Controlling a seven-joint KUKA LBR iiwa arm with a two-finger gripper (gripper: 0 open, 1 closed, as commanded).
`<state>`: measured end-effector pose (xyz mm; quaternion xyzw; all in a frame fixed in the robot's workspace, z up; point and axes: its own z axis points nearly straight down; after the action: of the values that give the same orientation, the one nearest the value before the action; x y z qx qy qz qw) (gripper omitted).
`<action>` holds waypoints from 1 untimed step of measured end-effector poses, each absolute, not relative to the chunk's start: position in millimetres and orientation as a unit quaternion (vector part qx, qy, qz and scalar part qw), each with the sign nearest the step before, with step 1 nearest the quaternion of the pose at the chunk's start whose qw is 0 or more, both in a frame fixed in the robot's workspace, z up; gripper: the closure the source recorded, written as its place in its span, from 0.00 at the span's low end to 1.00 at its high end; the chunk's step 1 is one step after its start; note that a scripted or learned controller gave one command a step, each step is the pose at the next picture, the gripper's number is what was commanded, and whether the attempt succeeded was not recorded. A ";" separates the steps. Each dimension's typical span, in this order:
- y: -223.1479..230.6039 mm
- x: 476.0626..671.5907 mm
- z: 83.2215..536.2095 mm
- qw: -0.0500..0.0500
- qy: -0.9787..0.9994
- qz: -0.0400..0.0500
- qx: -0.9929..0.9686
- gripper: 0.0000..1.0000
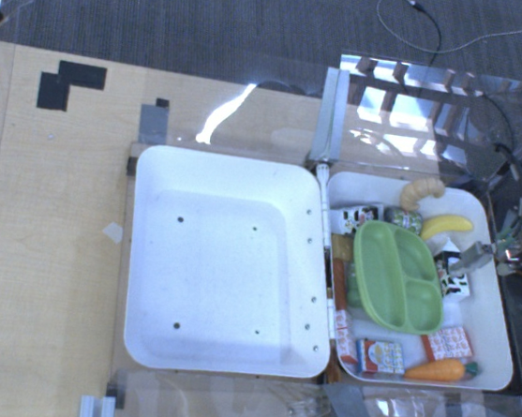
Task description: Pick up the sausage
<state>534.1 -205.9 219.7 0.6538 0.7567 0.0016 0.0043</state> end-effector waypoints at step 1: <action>-208.8 498.4 97.0 0.006 0.766 0.001 0.643 0.00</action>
<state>498.4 -208.8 97.0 0.6425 0.7662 0.0012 0.0062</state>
